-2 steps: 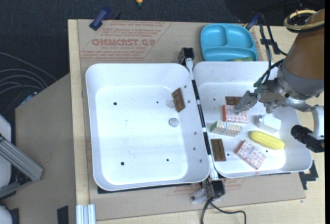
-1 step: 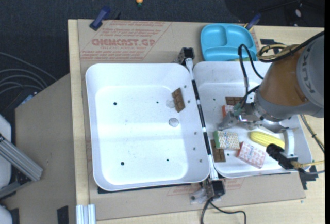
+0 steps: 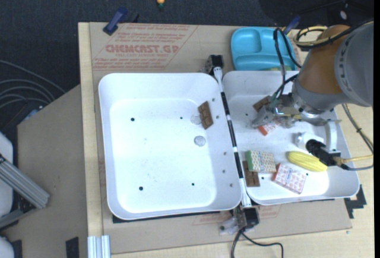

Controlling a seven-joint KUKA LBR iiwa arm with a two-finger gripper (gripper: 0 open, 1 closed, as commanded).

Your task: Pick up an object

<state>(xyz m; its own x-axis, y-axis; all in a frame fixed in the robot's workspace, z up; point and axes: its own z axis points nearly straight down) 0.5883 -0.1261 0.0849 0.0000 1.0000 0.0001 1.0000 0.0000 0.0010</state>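
Step in hand: the tool [image 3: 274, 113] is low in the right bin [image 3: 344, 188], at about 10 o'clock from that bin's middle, reaching for something small to lift.
Tool state: I cannot tell whether it is spread or pressed together; the wrist and cables hide the tips.
Likely target: a small red-and-white piece [image 3: 266, 128] lies just beside the tool at its 7 o'clock; a brown scrap [image 3: 260, 104] sits at its 10 o'clock. Which one is meant is unclear.
Doing it well: centre over one piece alone, come straight down, close across its narrow side, lift slowly so nothing nearby is dragged.
Axis of the red-and-white piece: too small to read with confidence.
Other candidates: the yellow corn-like object [image 3: 307, 161] has its long axis running from 10 to 4 o'clock; a patterned card [image 3: 289, 179] lies at its 7 o'clock.
Left bin [image 3: 119, 132]: a brown block [image 3: 205, 114] near its right wall, long axis roughly 11 to 5 o'clock.
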